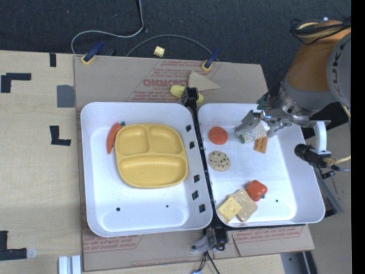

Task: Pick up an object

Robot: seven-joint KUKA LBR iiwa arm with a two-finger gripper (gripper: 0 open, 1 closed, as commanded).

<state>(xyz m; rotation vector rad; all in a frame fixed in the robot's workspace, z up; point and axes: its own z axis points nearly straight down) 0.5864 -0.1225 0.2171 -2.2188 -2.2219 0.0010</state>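
Right bin [285, 170]: hand [255, 131] perhaps touching wafer [260, 145]

Red printed lettering, upside down and too blurred to be read with certainty, seen on the cardboard sheet [165, 76] behind the two bins; further red print at its front edge, likewise illegible.

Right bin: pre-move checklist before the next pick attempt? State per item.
1. Tool over the right bin: ok.
2. Something between the tool's fingers: cannot tell; a small tan piece sits right at it.
3. Candidates lying apart: round red piece and cookie: ok.
4. Red pepper touches the crackers: not ok for a clean single pick.
5. Yellow tray in the left bin, away from the arm: ok.
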